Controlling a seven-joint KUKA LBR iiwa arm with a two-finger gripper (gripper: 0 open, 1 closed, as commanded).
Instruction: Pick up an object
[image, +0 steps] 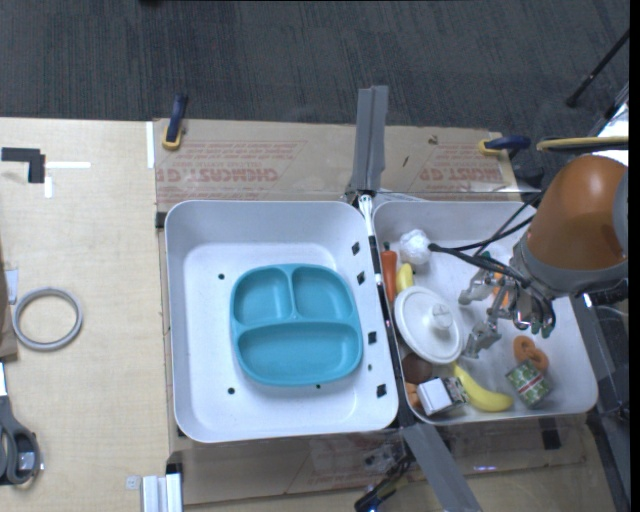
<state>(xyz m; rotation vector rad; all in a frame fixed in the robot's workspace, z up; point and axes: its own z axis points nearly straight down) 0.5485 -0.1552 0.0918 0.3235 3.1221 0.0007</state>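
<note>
Pincer (487, 318) low in right bin (570, 395), beside white lid (428, 325); I cannot tell its state. Banana (480, 392) lies near front wall, long axis left-right, stem toward lid. 1 blue plate (297, 325) in left bin (190, 330).

Red printed lettering runs across the flat brown cardboard sheet (255, 160) lying behind the two bins, up and to the left of the claw (484, 318). It is seen upside down and appears to read "CHEMICALS"; a second red block (462, 172) above the claw is too blurred to read.
</note>
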